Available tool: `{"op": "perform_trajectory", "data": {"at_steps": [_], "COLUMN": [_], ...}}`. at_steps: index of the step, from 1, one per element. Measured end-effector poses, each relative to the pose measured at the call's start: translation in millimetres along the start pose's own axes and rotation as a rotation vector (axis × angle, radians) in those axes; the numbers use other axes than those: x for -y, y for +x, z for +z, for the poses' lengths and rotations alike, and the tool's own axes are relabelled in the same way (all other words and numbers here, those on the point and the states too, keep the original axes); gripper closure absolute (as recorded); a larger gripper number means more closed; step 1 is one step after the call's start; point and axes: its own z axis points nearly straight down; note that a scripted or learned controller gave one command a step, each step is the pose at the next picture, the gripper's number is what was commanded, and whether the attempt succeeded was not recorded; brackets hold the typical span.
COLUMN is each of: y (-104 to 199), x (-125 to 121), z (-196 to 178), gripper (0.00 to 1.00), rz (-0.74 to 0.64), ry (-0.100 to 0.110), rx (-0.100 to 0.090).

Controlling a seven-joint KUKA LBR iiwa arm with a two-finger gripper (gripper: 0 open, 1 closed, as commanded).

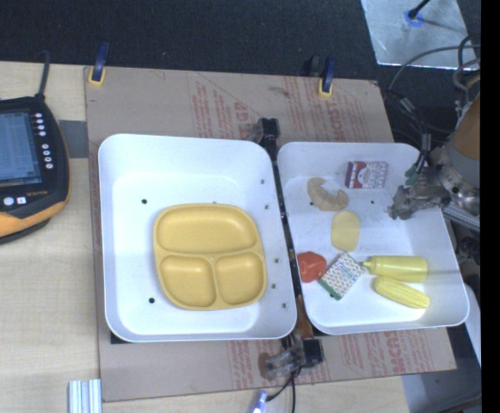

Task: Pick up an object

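My tool (407,203): over the right bin's (456,312) far right edge; I can't tell its state.
Nearest thing: red-and-white box (366,175).

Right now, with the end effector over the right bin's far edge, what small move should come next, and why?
Probably a short move inward and down toward the red and white carton. The end effector sits near the right bin's right wall with nothing visibly between its fingers, and the carton lies closest to it, apart from the other items, so it looks the easiest to reach.
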Motion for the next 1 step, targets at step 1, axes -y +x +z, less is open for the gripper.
{"op": "perform_trajectory", "data": {"at_steps": [1], "y": [46.9], "x": [29.7], "z": [-36.6], "gripper": [1.00], "rz": [-0.003], "ry": [0.002], "rx": [-0.002]}}
